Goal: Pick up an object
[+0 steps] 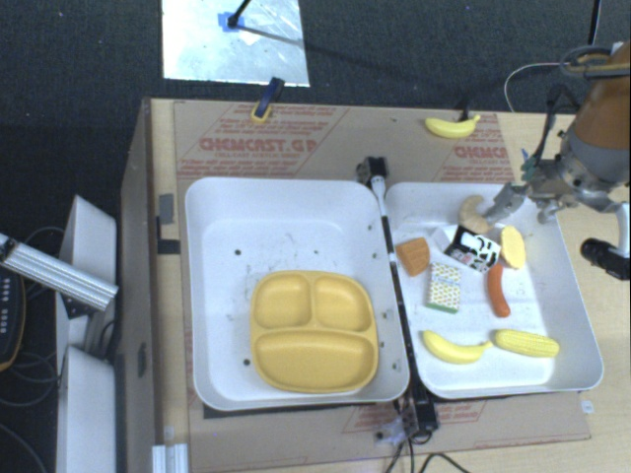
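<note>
Dark carpet floor (79,67) beyond the counter (296,131); shiny sheet (232,28) lies far left of tool (523,200).

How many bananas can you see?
2. One banana lies in the right bin, near its front edge beside the corn. The other banana lies on the bench behind that bin. None looks hidden.

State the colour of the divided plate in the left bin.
The divided plate is yellow, seen plainly in the camera view.
</note>
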Tool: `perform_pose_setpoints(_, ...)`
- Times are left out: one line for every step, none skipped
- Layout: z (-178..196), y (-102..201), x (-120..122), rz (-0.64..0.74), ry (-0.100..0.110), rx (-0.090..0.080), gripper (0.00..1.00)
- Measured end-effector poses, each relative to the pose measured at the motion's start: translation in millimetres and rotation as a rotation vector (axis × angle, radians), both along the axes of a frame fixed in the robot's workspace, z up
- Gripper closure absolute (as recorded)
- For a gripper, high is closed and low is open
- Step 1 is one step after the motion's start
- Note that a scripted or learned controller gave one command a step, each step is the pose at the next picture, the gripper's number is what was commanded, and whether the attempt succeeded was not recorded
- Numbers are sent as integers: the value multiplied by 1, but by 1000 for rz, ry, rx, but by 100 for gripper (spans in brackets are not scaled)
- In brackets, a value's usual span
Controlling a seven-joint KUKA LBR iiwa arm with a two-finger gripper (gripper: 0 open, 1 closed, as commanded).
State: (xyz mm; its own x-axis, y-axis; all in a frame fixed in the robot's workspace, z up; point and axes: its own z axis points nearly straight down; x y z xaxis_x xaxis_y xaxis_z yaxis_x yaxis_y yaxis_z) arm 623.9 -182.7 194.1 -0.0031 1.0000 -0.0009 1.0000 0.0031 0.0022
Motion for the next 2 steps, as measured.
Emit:
perform_pose_setpoints(-111, 9, 41, 2, 3, 1, 0)
perform_pose_setpoints(-110, 12, -31, -2, 1, 1, 0)
